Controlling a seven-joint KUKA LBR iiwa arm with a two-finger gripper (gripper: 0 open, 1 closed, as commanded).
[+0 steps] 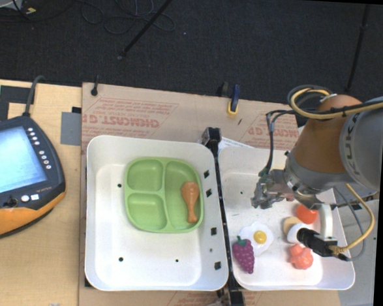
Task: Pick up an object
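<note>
The bench [148, 116] carries two white bins side by side; the left bin [106, 248] contains a green divided tray [150, 205], with a toy drumstick [191, 200] in the tray's right compartment; the arm [336, 143] reaches over the right bin [340, 278], gripper [265, 195] low near the bin's back-left area; state of the jaws: cannot tell; toy grapes [244, 253], fried egg [258, 236] and an orange-pink toy [301, 255] lie along the front of the right bin, apart from the gripper.
</note>
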